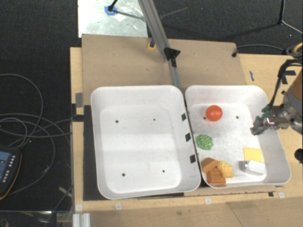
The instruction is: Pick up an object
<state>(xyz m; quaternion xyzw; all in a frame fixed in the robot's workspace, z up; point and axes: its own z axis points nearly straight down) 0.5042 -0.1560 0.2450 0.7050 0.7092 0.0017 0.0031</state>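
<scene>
Jaws [258, 126] positioned over the right rim of the right bin [236, 92], at the end of the arm [291, 115] entering from the right. State of jaws: cannot tell, too small and dark to resolve. Nothing visible between them.

Nearest items, toward the near right corner: yellow block [253, 154], just beside a small grey-white object [250, 167] lying nearer still. Further left along the near wall: orange-brown blocks [217, 170], clustered and touching. Green disc [204, 142] close to the bin's left wall. Orange ball [214, 113] toward the far side, apart from the rest. All resting on the bin floor.

Left bin [137, 141] alongside on the worktop [123, 60].

Progress, as judged: no object selected or lifted; approach, grasp and lift all outstanding.
</scene>
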